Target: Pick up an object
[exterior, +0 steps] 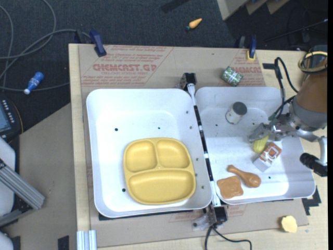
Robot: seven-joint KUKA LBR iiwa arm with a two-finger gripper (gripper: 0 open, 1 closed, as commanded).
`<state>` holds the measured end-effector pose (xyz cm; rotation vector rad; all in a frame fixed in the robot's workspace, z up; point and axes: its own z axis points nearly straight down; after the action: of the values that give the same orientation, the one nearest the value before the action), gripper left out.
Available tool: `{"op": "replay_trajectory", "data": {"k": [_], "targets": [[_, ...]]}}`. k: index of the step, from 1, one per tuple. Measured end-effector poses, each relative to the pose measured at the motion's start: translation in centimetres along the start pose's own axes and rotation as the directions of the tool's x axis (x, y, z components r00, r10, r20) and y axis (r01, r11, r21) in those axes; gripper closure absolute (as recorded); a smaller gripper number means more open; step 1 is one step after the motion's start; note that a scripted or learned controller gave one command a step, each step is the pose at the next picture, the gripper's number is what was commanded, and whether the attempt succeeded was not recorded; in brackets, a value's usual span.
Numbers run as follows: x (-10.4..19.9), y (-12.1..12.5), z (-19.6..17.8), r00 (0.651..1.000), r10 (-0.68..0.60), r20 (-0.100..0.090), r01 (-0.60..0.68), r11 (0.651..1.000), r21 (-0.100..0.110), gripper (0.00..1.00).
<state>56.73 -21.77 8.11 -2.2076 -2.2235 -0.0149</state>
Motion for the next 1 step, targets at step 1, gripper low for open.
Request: {"op": "replay_trajectory", "data": {"k": [1], "targets": [[-0.23, -0.17, -1.45, 1.000, 0.001, 0.009, -0.001, 1.000, -0.003, 1.00]]}}
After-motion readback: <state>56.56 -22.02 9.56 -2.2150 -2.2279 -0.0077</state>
